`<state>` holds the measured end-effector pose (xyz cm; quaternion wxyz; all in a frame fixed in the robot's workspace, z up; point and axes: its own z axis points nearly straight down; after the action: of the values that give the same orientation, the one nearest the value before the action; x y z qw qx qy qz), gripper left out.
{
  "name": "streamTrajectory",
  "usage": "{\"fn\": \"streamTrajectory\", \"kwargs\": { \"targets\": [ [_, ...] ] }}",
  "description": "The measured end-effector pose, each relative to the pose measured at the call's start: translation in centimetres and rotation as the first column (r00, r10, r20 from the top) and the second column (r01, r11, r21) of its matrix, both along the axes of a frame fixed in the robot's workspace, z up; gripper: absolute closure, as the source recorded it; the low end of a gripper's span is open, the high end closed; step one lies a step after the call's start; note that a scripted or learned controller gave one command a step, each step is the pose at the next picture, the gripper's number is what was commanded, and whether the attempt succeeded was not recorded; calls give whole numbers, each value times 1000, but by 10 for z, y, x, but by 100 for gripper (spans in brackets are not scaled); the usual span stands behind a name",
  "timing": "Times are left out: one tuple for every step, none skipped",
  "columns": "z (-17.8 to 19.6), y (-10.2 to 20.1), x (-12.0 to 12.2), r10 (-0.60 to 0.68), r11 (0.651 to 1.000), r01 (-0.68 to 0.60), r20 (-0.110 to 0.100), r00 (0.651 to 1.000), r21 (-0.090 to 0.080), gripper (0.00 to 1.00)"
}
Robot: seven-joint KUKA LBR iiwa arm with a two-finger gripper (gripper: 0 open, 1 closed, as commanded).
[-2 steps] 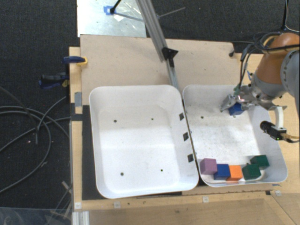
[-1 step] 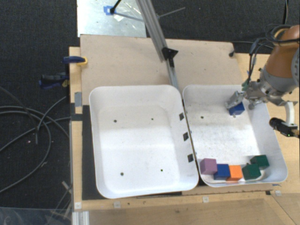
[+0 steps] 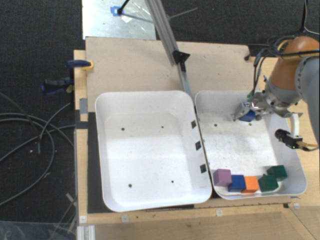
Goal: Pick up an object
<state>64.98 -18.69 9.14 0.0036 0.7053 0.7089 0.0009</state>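
The worktop point(image 3: 140, 64) is a tan board carrying two shallow white bins side by side. The left bin point(image 3: 107, 109) takes up the 9 o'clock half of the board. The right bin point(image 3: 220, 104) sits touching it along the middle seam, and all the loose pieces lie in this one.

The arm point(image 3: 295, 69) reaches in from 3 o'clock, grey with its orange band uppermost, bent down so the wrist points into the right bin's 1 o'clock corner. That posture fits a lift from the bin floor.

At its tip the pincer point(image 3: 246, 112) is closed around a blue block point(image 3: 247, 116), which shows between the metal fingers and looks slightly raised off the bin floor, though the slant of the view makes that hard to confirm. The block is gripped near the bin's back wall, well apart from the others, so nothing crowds the fingers there.

The remaining blocks are bunched along the bin's front rim at 5 o'clock, probably because the floor slopes toward the rim: a purple block point(image 3: 222, 176), a second blue block point(image 3: 237, 183), an orange block point(image 3: 251, 184), and two dark green blocks point(image 3: 272, 178) at the end of the row, touching or nearly so.

I judge the pick to be well under way, with a clean rise left.
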Motion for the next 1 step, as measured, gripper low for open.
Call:
{"fn": "streamTrajectory", "kwargs": {
  "targets": [
    [10,1,0,4,1000,-3,-2,1000,1,100]
  ]
}}
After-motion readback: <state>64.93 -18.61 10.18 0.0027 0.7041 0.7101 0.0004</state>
